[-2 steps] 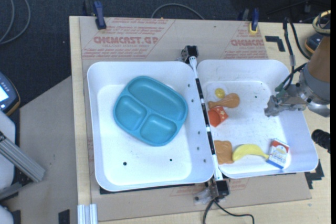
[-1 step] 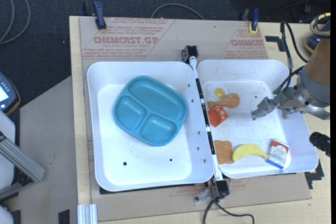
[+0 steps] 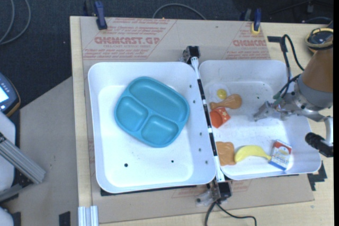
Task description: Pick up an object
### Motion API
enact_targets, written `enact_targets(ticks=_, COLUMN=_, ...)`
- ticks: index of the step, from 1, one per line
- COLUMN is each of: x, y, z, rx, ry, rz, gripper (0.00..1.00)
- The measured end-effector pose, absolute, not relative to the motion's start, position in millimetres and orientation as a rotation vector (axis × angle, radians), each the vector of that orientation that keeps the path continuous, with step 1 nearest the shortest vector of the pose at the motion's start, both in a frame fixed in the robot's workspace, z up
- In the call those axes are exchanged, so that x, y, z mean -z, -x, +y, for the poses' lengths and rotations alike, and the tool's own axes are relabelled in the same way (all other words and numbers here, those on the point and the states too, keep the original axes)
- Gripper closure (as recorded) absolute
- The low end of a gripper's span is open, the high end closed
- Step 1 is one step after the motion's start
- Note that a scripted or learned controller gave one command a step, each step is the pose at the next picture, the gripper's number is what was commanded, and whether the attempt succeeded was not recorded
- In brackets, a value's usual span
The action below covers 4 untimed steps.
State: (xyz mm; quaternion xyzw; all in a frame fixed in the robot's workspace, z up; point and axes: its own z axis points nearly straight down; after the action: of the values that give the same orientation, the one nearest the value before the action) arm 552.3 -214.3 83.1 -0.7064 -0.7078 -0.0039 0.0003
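The right bin holds a yellow banana, an orange toast-like piece, a red item, a yellow and orange item and a small white, blue and red box. My gripper reaches in from the right, low over the middle of this bin, its grey fingers pointing left. It is right of the red item and above the banana, apart from both. Nothing shows between the fingers.
A blue divided plate lies in the left bin. A metal divider runs between the bins. Blue clamps hold the board's far edge. Cables trail at the right.
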Motion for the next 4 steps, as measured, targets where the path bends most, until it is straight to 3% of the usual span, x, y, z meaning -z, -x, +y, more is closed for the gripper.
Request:
enact_targets(ticks=1, x=-194, y=-574.3, z=-99, rx=0.019, ry=2.212, rz=-2.242, gripper=0.0)
enact_targets(ticks=2, x=-81, y=-604.9, z=-100, rx=0.002, ry=2.218, rz=-2.221, gripper=0.0)
enact_targets(ticks=3, x=-97, y=-606.7, z=-101, rx=0.007, ry=2.222, rz=-2.227, gripper=1.0)
enact_targets(ticks=4, x=-96, y=-606.3, z=-101, rx=0.005, ry=2.222, rz=-2.226, gripper=0.0)
